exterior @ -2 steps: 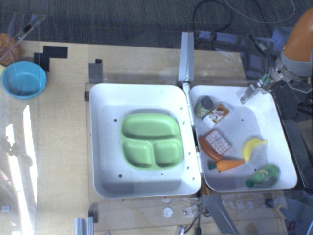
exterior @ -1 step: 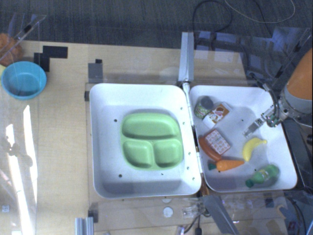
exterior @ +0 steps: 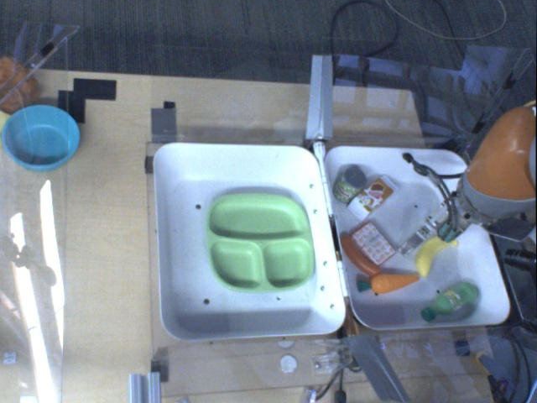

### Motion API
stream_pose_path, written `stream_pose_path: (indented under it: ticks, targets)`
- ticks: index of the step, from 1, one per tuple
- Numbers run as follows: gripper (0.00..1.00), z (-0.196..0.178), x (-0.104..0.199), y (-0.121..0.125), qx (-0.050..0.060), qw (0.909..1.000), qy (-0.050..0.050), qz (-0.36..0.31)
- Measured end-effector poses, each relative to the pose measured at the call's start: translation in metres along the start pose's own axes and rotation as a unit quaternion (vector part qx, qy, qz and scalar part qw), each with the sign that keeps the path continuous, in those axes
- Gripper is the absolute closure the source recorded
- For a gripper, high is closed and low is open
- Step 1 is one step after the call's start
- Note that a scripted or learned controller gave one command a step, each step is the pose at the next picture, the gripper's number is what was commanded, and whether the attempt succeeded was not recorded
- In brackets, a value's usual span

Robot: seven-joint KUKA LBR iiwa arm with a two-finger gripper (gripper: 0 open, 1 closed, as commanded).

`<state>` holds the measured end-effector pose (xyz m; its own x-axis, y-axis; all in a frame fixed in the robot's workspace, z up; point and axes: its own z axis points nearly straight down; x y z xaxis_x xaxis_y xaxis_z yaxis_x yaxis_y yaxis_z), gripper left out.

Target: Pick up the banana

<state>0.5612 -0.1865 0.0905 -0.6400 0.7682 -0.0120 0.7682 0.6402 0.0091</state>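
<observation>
I find the gripper (exterior: 438, 235) in the right bin (exterior: 495, 309), its fingers closed on the banana (exterior: 428, 257) beside the carrot (exterior: 393, 283).

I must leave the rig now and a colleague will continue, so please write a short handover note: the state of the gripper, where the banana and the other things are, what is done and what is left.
Gripper: low in the right bin, right at the banana; whether its fingers are open or shut cannot be judged.
Banana: lies in the right bin, just under the gripper, not lifted.
Nearby: carrot, green bottle, can, small box.
Left bin: holds the green divided tray.
Done: approach to the banana.
Left: grasp it and lift it.
</observation>
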Motion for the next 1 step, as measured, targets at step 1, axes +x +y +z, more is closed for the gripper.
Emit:
stream_pose_path:
  ticks: [1]
  targets:
    - [0.0, 0.0029, -0.0259, 0.0682, 0.0, 0.9999, 0.002, -0.014]
